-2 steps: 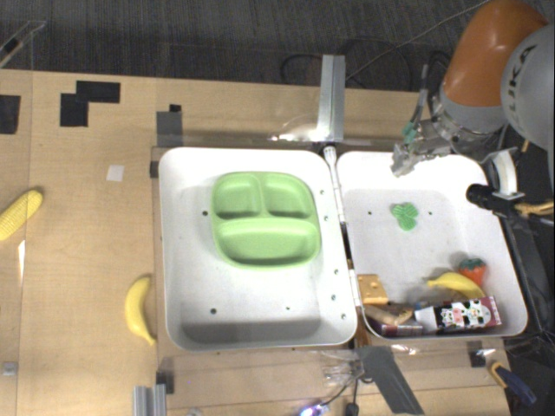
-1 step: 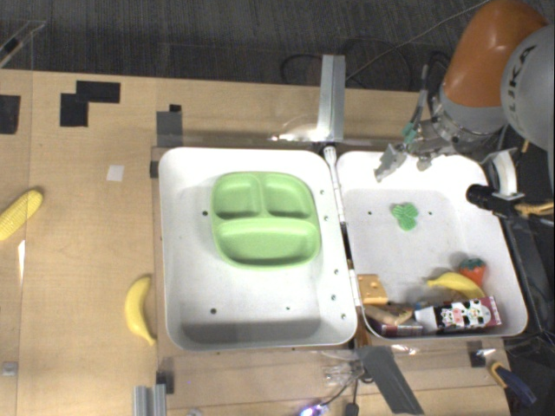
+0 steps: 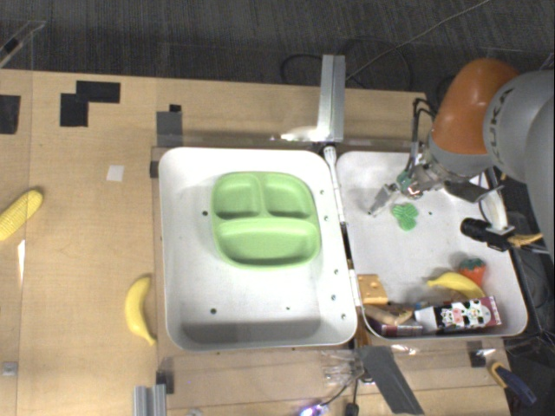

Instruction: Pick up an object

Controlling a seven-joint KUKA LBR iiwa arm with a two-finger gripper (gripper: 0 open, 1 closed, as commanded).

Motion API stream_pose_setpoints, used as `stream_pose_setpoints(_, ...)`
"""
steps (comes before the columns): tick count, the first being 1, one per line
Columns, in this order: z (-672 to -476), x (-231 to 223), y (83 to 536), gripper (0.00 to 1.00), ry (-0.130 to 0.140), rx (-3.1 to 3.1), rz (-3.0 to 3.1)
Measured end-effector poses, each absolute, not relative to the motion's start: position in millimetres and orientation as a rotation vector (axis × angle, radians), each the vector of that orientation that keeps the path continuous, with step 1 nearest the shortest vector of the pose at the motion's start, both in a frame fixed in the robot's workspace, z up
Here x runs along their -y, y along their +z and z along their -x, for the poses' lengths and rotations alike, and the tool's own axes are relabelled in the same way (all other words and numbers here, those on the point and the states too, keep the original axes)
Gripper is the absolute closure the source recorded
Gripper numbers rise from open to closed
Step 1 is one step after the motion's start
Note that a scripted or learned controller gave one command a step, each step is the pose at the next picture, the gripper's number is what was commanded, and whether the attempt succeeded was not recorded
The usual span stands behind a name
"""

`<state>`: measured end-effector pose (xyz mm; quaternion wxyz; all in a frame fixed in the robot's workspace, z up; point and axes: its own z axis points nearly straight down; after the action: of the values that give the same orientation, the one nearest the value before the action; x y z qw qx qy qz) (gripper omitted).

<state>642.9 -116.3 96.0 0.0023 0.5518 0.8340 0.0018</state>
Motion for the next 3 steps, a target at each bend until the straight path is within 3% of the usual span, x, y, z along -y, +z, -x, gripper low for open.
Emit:
stream_pose_setpoints(1,-644.1,115,108,1.00,0.011,-2.614,-1.728)
stream_pose_setpoints(2,-653.8,43,186,1.00,0.006,-2.667,-1.653)
stream_pose_setpoints(3,-594.3,97,141,1.00,0.002,-2.704,-1.596)
